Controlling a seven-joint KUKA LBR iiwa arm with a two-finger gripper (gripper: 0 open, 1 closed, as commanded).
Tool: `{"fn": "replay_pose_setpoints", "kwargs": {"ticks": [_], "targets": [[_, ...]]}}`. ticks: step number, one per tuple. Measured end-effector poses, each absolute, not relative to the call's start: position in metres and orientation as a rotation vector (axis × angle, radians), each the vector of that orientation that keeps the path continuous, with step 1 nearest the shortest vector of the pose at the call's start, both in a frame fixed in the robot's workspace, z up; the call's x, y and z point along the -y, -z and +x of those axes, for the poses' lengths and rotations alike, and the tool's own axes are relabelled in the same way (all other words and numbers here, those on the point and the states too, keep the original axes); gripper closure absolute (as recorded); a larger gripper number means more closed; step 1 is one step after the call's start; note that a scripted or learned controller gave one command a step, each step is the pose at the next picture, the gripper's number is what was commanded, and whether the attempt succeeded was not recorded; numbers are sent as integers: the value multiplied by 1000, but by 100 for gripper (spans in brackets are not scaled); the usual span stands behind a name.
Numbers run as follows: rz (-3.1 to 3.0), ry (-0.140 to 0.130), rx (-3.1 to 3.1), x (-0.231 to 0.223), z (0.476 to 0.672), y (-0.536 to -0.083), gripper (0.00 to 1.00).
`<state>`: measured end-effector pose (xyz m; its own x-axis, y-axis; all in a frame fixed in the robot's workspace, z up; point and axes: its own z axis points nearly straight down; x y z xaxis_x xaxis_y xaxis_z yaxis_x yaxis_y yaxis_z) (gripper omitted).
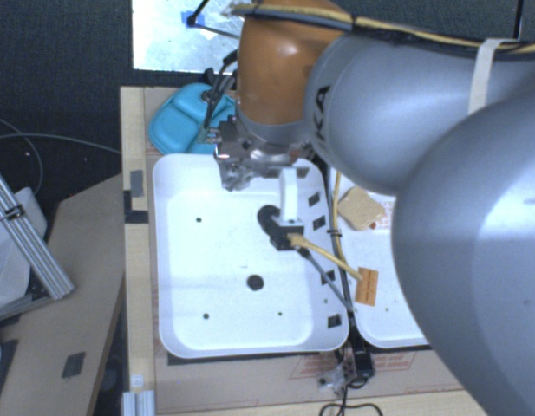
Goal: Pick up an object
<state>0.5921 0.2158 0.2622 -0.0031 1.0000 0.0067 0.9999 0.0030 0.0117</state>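
Observation:
My gripper (236, 172) hangs under the orange wrist band, low over the far edge of the left white bin (176, 258). A light blue object (182, 120) lies just past that bin's far left corner, to the left of the gripper and close to it. A tan block (357, 208) rests in the right bin (384, 319), partly hidden by the arm. I see nothing between gripper and bin floor.
The grey arm covers most of the right bin. A small orange-brown tag (367, 286) hangs over the right bin near the divide. A dark round spot (254, 282) marks the left bin's floor. A shiny sheet (176, 24) lies behind the bench.

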Motion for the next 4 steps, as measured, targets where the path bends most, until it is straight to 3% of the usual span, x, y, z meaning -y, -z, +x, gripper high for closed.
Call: {"fn": "replay_pose_setpoints", "kwargs": {"ticks": [1,2,3,4], "targets": [[2216,0,-2229,-236,566,-246,100],[2221,8,-2227,-234,503,-213,100],[2221,-1,-2222,-234,506,-215,0],[2226,5,-2215,-188,544,-82,0]]}}
